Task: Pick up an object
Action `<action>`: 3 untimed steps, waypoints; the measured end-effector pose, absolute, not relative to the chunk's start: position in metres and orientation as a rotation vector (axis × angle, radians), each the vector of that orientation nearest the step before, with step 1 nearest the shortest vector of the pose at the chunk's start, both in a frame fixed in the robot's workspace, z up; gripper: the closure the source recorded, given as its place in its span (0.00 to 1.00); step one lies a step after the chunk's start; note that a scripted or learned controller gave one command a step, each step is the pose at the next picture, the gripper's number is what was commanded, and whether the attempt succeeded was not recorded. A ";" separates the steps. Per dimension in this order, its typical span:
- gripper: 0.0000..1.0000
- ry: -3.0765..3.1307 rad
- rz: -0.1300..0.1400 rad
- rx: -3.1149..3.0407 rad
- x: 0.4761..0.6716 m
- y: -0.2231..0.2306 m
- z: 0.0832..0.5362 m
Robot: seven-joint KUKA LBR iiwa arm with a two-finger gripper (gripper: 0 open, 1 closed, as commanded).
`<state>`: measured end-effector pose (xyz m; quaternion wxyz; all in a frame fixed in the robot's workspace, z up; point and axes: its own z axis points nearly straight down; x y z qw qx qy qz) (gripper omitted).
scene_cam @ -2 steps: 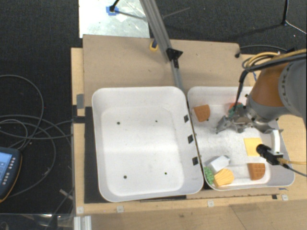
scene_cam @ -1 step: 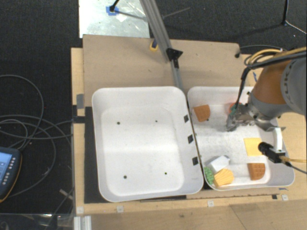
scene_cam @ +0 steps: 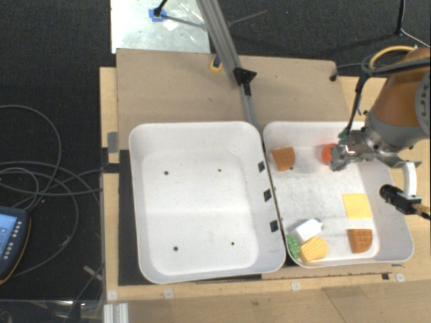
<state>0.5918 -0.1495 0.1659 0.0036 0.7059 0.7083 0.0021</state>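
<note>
My gripper (scene_cam: pixel 341 157) hangs over the back of the right bin (scene_cam: pixel 397 247), right beside a small orange-red object (scene_cam: pixel 326 153) that lies just to its left. I cannot tell whether they touch. A brown block (scene_cam: pixel 283 158) sits further left in the same bin. A yellow flat piece (scene_cam: pixel 356 206) and an orange-brown waffle-like block (scene_cam: pixel 360 240) lie toward the front right. At the front left corner sit a white block (scene_cam: pixel 308 229), a yellow-orange wedge (scene_cam: pixel 314 249) and a green item (scene_cam: pixel 293 247).
The left bin (scene_cam: pixel 195 140) stands next to the right one, with black clips (scene_cam: pixel 267 194) along the shared rim. A grey pole (scene_cam: pixel 222 32) slants down from the top to the bins' back edge. Cables (scene_cam: pixel 40 173) and a handheld pendant (scene_cam: pixel 10 237) lie on the floor at left.
</note>
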 end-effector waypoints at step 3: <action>1.00 2.236 0.004 2.210 0.569 -0.045 0.221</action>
